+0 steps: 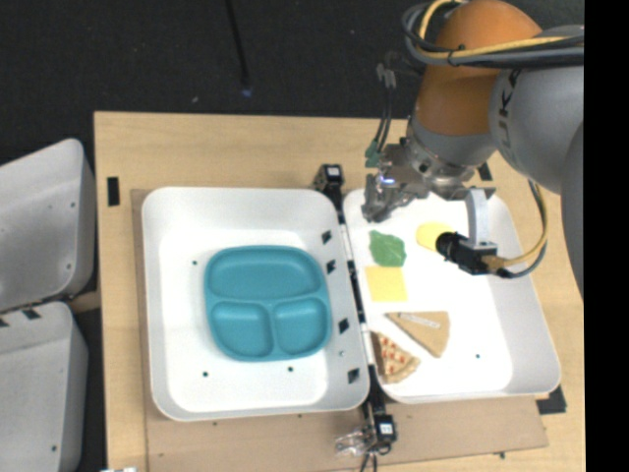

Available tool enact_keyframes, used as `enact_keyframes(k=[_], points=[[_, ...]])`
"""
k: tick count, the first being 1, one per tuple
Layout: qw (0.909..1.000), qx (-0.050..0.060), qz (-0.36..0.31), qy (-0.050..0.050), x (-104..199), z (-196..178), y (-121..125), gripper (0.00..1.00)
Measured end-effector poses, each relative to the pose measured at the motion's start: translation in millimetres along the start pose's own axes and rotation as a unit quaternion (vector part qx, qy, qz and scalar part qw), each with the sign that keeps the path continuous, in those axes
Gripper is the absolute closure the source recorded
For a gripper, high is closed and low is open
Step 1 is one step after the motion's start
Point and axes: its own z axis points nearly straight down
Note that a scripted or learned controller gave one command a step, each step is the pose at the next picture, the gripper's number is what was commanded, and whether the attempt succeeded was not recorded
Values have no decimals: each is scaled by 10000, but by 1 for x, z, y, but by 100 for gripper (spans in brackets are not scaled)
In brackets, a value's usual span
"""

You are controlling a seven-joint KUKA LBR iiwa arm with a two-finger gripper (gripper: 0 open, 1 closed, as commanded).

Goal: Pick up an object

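Wooden surface [118,264] w/ two white bins; our pincer [381,203] hangs just above green leaf-shaped toy [387,249], prob lining up grab. Open/closed: can't tell.

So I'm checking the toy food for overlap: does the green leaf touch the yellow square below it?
Apart. The camera view shows a thin strip of white bin floor between the green leaf and the yellow square.

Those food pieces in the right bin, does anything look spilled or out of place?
Nothing stands out. The green leaf, yellow square, sandwich wedge and pizza slice lie flat and apart in the right bin. The teal tray sits level in the left bin.
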Motion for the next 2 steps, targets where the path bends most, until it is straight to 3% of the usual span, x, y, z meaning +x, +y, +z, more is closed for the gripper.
enact_keyframes(k=[2], points=[[10000, 12, 7, -5, 90, 9, -14, 100]])
